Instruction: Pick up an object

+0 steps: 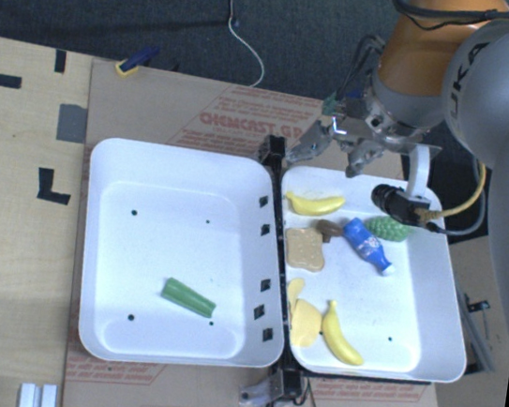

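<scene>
My gripper [334, 153] hangs over the far edge of the right bin [430, 300], its two fingers spread open with nothing between them. Just below it lies a yellow banana [314, 204]. Further into that bin are a tan slice of toast [304, 249], a small brown piece [329, 229], a blue bottle [367, 244] and a green bumpy item [389, 229]. Near the front lie a second banana [341, 335] and a pale yellow fruit [305, 322]. A green stick [188, 297] lies alone in the left bin [100, 222].
A black hinge strip [271, 248] runs between the two bins. The arm's grey body and a black cable fitting [397, 202] overhang the right bin's far right corner. A thin cable [246, 40] trails across the dark backdrop behind.
</scene>
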Controlling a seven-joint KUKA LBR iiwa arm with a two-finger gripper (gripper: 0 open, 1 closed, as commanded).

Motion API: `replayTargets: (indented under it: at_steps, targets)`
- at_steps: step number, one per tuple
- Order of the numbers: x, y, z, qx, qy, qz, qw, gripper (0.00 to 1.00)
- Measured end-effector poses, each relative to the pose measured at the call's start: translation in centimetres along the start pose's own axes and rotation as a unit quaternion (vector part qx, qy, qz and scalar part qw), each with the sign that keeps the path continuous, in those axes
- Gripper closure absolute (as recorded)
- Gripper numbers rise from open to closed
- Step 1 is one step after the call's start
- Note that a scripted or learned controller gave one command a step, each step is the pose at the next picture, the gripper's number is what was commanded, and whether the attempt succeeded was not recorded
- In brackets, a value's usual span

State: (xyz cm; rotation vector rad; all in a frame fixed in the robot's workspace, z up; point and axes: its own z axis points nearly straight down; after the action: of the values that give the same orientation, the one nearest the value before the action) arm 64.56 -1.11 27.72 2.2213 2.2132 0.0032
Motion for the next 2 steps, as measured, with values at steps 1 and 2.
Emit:
replayTargets:
  at_steps: [1,2]
  targets:
    - [-4.7,-1.8,10.0,0.008,0.000,0.000,1.0000,0.00]
    - [-14.4,-0.2,18.6,-0.003,-0.002,0.000,1.0000,0.00]
